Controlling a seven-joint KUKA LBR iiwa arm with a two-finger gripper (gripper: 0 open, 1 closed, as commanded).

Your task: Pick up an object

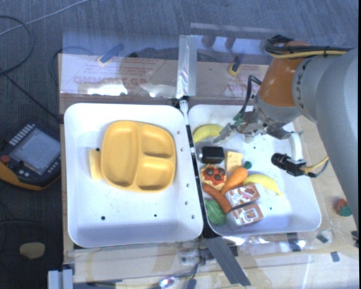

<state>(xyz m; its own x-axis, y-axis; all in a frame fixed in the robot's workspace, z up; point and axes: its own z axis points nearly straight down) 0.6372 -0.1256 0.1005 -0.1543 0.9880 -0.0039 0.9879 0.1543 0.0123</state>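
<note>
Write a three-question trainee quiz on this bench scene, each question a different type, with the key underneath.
1. True or false: the yellow divided tray lies in the left bin.
2. Multiple choice: the carrot lies nearest to
A. the slice of pizza
B. the handheld controller on the floor
C. the yellow divided tray
3. Fill in: the end effector hangs over the ____ bin.

Key
1. True. The tray takes up the middle of the left bin.
2. A. The pizza slice sits right beside the carrot in the pile of toy food.
3. Right. It is above that bin's upper part, near the banana and the black object.
</note>
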